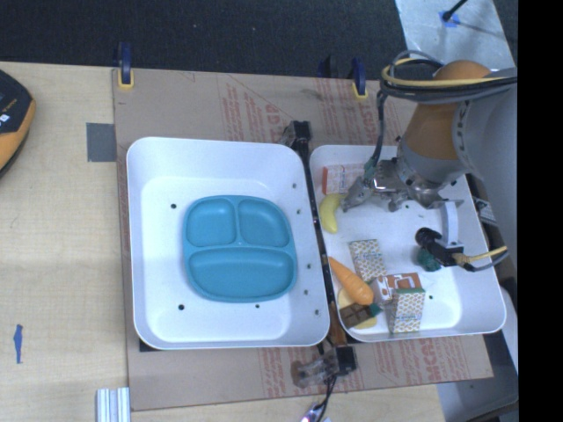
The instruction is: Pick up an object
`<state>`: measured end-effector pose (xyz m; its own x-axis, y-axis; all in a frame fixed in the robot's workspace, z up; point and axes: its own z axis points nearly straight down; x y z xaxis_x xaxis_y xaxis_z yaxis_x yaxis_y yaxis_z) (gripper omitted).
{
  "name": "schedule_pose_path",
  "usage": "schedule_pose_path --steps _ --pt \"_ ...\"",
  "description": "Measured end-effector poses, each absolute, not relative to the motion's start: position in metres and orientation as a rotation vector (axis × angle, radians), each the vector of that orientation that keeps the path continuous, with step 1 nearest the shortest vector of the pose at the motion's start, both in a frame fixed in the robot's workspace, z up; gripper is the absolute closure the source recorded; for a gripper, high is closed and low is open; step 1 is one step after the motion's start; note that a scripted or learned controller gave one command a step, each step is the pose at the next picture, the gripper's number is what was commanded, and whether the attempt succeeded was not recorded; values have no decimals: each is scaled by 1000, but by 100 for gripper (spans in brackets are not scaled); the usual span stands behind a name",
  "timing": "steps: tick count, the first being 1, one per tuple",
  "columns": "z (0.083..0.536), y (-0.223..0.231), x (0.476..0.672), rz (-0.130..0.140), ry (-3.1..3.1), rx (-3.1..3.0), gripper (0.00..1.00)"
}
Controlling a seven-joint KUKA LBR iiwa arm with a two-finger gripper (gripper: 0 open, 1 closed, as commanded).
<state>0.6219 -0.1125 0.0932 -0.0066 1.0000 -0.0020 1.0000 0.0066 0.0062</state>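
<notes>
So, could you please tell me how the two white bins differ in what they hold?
The left bin holds one thing, a blue divided plate lying flat at its middle. The right bin holds several small things, among them a toy carrot, a yellow banana and small packets; the gripper is over it. Both bins are shallow and white.

A blue divided plate [239, 247] is set in the middle of the left bin [149, 315]. Left of that bin, grey tape [101, 141] is stuck; farther left, a yellow-and-black object [12, 117] is seen.
</notes>
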Motion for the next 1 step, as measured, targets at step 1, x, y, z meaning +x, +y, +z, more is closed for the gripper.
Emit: schedule_pose_path --steps 1 --pt "92 -189 563 -10 2219 2230 0"
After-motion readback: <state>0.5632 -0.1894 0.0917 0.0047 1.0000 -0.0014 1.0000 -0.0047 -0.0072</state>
